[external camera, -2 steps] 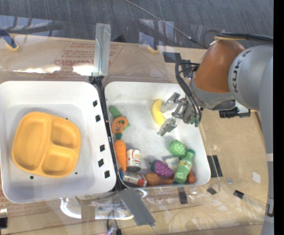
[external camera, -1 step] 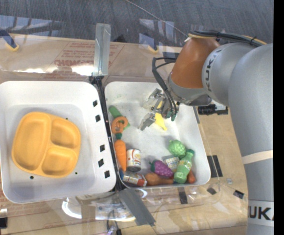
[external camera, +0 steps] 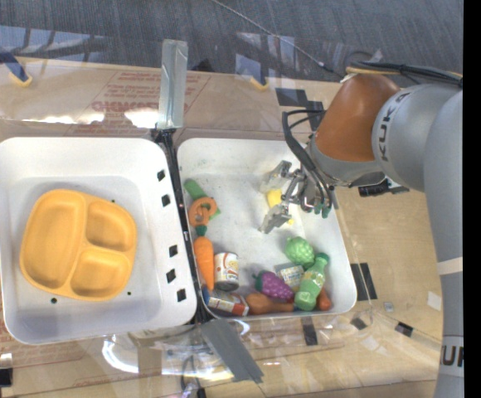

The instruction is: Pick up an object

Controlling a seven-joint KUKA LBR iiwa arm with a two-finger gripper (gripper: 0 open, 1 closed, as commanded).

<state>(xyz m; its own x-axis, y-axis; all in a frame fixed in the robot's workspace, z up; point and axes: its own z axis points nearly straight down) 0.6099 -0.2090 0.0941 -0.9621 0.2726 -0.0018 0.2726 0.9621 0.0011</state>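
Note:
My gripper (external camera: 275,196) hangs over the middle of the right bin (external camera: 245,157), reaching in from the right. Its two fingers stand apart, one fingertip (external camera: 279,172) toward the back and one toward the front. A small yellow object (external camera: 271,198) lies between them; the fingers look spread wider than it, and I cannot tell whether it rests on the bin floor. A green bumpy fruit (external camera: 300,249) lies just in front of the gripper.
Along the right bin's left wall lie a green and orange toy (external camera: 201,208), a carrot (external camera: 203,260) and a small can (external camera: 226,269). Purple grapes (external camera: 275,286), a green bottle (external camera: 311,284) and other items crowd its front edge. The left bin (external camera: 25,160) holds a yellow divided tray (external camera: 79,245).

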